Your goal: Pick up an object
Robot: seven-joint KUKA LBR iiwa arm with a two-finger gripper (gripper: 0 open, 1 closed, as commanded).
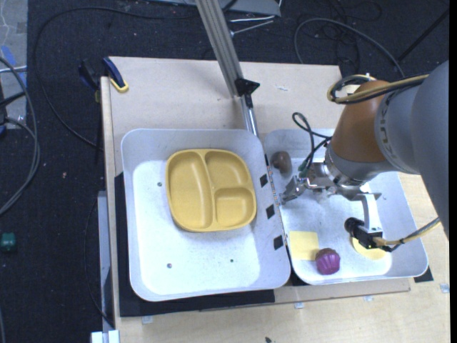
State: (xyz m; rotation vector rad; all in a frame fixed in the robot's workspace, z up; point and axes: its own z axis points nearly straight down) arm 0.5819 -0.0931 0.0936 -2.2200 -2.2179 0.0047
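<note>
The right bin (403,199) holds a brown rounded object (280,161) at its far left, a flat yellow square (303,245) near the front, a purple object (328,261) beside that square, and a yellow round piece (371,249) at the front right. My gripper (293,190) hangs low over the left part of this bin. It is just in front of the brown object and behind the yellow square, and I see nothing held in it. The orange band and grey wrist (360,131) hide the bin's back.
The left bin (143,213) holds a yellow divided plate (211,190). A slanted metal pole (221,41) runs down to the gap between the bins. Black clips (271,199) line the bins' shared edge. Cables loop above the right bin.
</note>
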